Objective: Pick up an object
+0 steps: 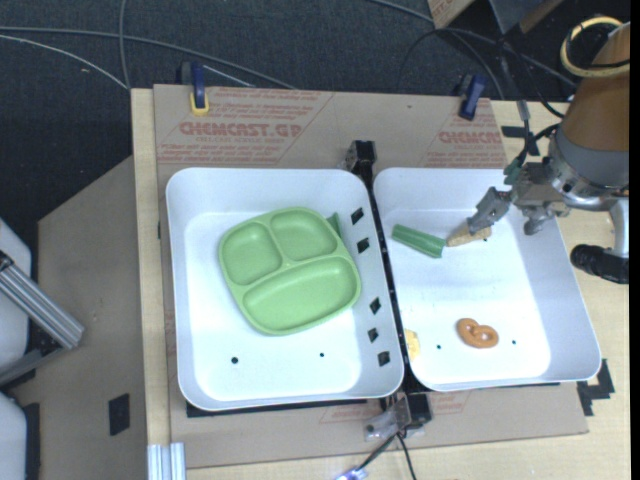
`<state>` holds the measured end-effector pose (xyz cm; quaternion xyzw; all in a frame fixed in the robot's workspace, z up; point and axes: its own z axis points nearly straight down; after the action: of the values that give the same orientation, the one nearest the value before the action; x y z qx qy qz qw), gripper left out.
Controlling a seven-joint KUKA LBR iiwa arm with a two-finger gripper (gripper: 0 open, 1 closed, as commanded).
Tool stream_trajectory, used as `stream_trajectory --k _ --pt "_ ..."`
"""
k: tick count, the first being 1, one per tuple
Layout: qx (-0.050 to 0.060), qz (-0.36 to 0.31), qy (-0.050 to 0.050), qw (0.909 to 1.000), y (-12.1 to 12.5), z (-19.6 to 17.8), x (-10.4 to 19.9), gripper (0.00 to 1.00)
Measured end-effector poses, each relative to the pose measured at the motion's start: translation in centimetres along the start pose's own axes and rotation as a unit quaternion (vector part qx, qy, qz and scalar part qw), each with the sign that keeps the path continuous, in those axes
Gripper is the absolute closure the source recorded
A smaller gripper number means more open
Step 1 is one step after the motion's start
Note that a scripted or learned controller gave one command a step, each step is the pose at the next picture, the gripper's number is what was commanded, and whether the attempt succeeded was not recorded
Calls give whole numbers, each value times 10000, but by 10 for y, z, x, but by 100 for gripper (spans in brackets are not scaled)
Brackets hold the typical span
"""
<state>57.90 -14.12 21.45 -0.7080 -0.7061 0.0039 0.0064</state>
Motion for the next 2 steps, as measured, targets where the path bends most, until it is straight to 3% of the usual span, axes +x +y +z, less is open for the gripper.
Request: stream_trajectory --k 1,2 --pt "-68 -16 -11 10000 3 -7 0 0" --pt "-47 -16 -10 10000 12 43 -3 0"
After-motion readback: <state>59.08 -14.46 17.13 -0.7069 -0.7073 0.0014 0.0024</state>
